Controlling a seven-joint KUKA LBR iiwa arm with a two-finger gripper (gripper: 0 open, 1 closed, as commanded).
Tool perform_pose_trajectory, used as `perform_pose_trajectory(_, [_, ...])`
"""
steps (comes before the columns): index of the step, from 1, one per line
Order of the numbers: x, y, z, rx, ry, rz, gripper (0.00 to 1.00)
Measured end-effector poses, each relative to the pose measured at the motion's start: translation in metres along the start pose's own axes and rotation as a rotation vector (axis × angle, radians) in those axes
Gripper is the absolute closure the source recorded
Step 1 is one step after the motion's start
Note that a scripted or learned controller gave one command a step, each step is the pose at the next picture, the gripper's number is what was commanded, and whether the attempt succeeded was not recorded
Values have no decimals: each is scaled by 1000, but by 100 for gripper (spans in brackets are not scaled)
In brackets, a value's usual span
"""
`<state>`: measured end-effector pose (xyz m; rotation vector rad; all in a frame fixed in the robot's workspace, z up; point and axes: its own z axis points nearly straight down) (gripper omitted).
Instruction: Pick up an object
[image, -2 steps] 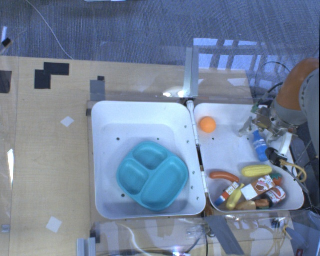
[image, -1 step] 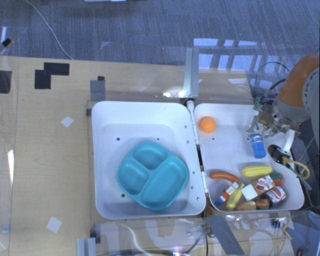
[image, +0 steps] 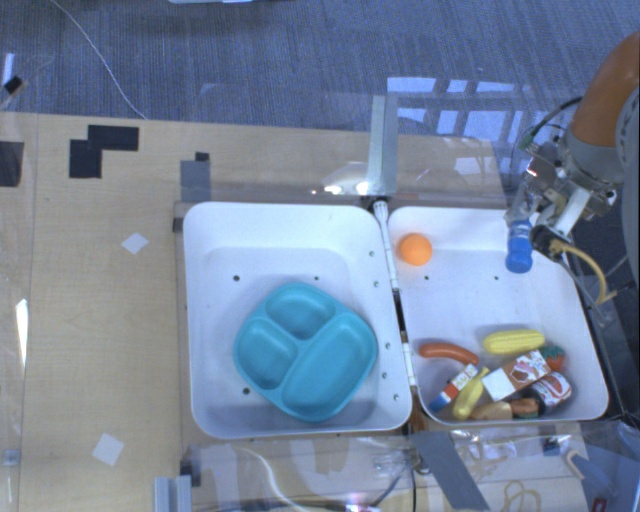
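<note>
My gripper (image: 528, 232) hangs over the far right part of the right bin (image: 470, 290), beneath the grey wrist with its orange band. A small blue cylinder-shaped object (image: 518, 255) sits upright between the fingertips, and the gripper is shut on it. It seems to be lifted slightly off the bin floor. An orange ball (image: 414, 249) lies at the bin's far left, well apart from the gripper.
A red sausage (image: 448, 351), a yellow corn cob (image: 513, 342) and several small toy foods (image: 505, 388) crowd the right bin's near end. The left bin (image: 220, 300) holds a blue divided plate (image: 305, 350). A metal post (image: 380, 150) stands behind the bins.
</note>
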<state>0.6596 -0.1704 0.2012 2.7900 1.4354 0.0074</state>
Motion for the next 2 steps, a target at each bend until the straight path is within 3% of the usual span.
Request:
perform_pose_trajectory(1, [21,-78,107,2,1,21,100])
perform_pose_trajectory(2, [65,-55,114,2,1,363,100])
